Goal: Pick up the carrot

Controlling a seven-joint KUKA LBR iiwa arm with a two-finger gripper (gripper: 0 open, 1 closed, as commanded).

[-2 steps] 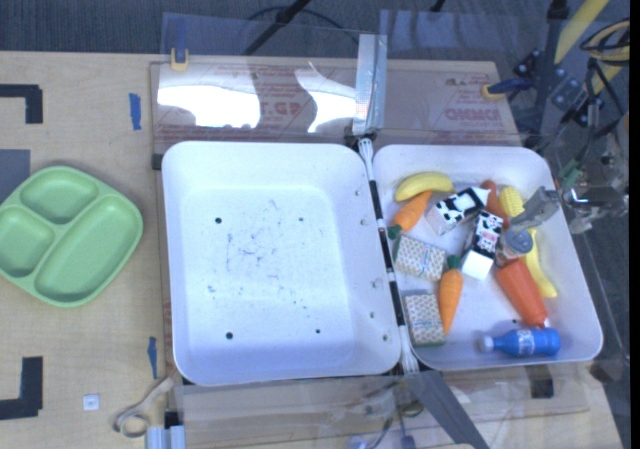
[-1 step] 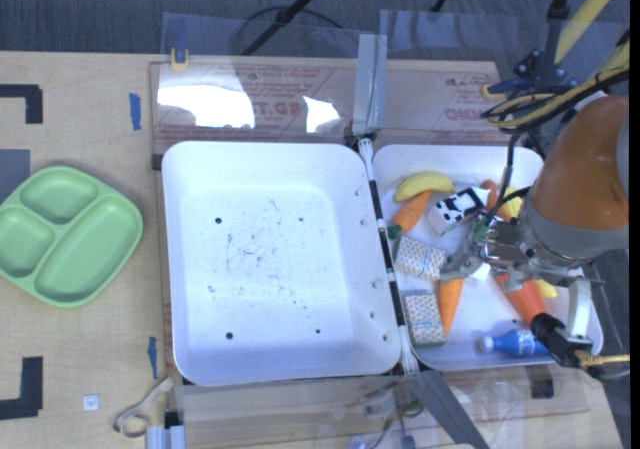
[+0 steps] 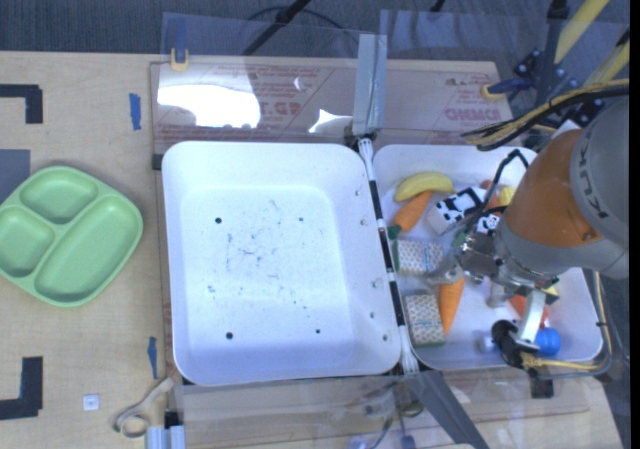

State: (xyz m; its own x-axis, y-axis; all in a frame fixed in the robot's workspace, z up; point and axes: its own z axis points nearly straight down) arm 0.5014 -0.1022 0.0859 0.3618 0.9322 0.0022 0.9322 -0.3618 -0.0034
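Gripper (image 3: 462,270) low over right bin (image 3: 590,337); finger spread cannot be told. Carrot (image 3: 450,305) lies just below it, pointing away, possibly touching the fingertips.

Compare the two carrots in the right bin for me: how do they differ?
The upper carrot lies beside the banana, apart from the arm; the lower carrot sits right by the hand. The upper carrot tilts diagonally; the lower carrot points nearly straight down the view. Both are orange and tapered.
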